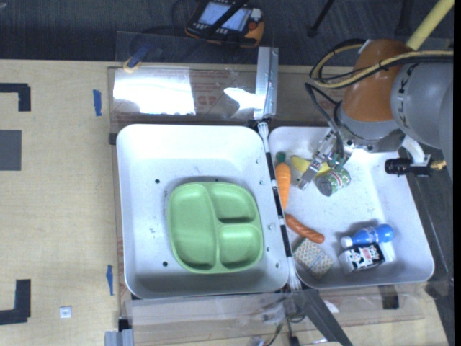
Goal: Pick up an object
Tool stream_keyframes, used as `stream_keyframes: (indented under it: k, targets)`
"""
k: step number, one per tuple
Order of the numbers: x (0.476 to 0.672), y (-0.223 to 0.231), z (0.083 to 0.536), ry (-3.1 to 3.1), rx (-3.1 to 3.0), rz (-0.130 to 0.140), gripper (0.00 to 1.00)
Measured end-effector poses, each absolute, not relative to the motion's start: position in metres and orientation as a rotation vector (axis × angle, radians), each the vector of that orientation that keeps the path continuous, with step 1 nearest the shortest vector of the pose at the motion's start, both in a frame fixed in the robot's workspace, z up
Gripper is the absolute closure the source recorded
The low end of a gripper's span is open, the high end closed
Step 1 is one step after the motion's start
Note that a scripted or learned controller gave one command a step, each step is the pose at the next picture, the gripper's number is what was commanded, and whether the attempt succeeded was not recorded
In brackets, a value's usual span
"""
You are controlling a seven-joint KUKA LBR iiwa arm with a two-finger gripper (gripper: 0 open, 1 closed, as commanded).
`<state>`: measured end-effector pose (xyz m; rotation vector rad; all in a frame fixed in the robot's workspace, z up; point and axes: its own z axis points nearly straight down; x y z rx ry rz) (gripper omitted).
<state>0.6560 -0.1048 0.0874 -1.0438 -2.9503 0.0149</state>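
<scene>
A green three-compartment plastic plate (pixel 215 225) lies in the left white bin (pixel 137 157). In the right white bin (pixel 403 215), the two-finger gripper (pixel 322 166) sits at eleven o'clock, touching a greenish metal can (pixel 333 179); its grip cannot be told. At nine o'clock lies an orange plastic carrot (pixel 283 184).

— Left bin (pixel 137 157)? 
— Holds a sectioned tray (pixel 215 225), centred.
— Right bin (pixel 403 215)?
— Along its left wall: two carrots, one (pixel 283 184) behind, the other (pixel 305 229) in front. Near the front edge, a mesh pouch (pixel 315 256), then a bottle (pixel 367 247) to its right. Toward the back, a can (pixel 333 179) just under the tool (pixel 322 162).
— Behind the bins?
— A handheld device (pixel 223 19) on the floor.
</scene>
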Motion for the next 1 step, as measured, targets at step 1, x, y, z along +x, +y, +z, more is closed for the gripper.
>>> stream_keyframes:
  k: [1]
  targets:
    - [0.6610, -0.1021, 0.1003, -2.969, -1.049, 0.000, 1.00]
